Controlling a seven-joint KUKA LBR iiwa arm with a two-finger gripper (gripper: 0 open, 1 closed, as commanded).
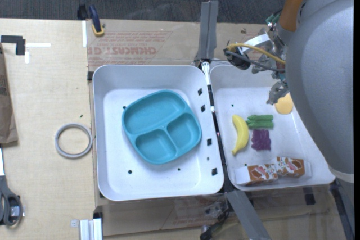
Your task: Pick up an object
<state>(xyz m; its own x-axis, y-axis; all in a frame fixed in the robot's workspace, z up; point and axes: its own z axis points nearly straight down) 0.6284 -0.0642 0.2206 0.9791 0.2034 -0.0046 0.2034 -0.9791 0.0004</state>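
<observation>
In the right bin [225,95] lie a yellow banana [240,133], a green toy vegetable [260,121], a purple bunch of grapes [260,139] and an orange-and-white box [275,170] along the front wall. A pale yellow round object [286,104] sits at the bin's right side, partly hidden by the arm. My gripper [275,94] hangs low over the bin's right part, right beside that round object. The bulky grey arm [326,76] covers the bin's right edge. Nothing shows as held.
The left bin [107,166] holds a blue divided plate [162,126]. On the bench to the left are a grey tape ring [73,140] and scissors [8,208]. A grey post [208,31] stands behind the wall between the bins.
</observation>
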